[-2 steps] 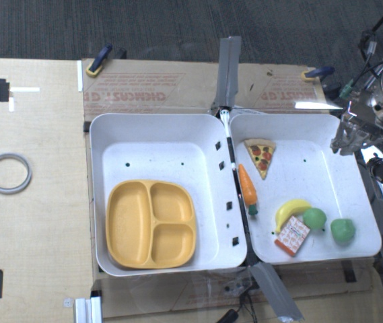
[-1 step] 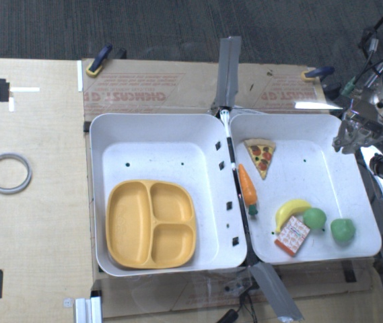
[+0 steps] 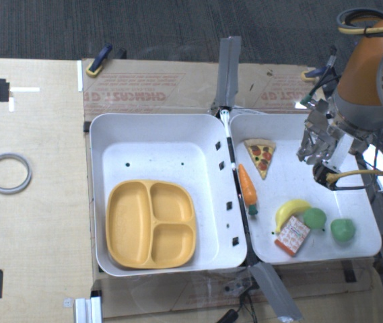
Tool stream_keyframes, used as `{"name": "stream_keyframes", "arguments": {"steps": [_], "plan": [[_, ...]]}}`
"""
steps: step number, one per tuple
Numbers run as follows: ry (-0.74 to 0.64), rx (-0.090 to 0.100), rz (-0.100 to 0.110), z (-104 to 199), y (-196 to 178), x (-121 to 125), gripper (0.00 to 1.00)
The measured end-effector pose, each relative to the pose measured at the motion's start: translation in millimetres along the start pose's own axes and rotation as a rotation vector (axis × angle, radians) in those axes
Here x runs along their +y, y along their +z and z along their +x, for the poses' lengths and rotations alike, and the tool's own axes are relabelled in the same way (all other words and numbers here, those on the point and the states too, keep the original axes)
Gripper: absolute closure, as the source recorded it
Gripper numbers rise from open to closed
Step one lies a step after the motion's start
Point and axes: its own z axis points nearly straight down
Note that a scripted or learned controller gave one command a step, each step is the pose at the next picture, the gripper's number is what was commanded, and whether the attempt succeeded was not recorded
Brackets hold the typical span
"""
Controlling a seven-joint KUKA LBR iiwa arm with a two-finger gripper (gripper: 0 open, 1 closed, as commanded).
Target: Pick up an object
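Observation:
The right bin [image 3: 282, 180] holds a pizza slice [image 3: 261, 156] near its far left, an orange carrot [image 3: 247, 186] along its left wall, and a yellow banana [image 3: 290, 212] with a red snack packet [image 3: 293, 236] by its front. Two green round fruits [image 3: 314, 218] [image 3: 342, 230] lie beside the banana. My gripper [image 3: 310, 155] hangs over the bin's far right part, well above the floor, to the right of the pizza slice. Nothing shows between its fingers.
The left bin [image 3: 157, 140] carries a yellow divided plate [image 3: 152, 223]. A tape roll [image 3: 6, 173] lies on the bench at the far left. A blue clamp [image 3: 99, 59] sits behind the bins, and a grey divider post [image 3: 228, 73] rises between them.

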Motion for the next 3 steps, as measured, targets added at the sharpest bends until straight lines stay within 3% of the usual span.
{"name": "stream_keyframes", "arguments": {"steps": [1,2,3], "plan": [[0.418,0.000,0.000,33,32,-53,1.00],[0.661,0.001,-0.002,67,17,-99,1.00],[0.669,0.002,-0.002,85,3,-176,1.00]]}}
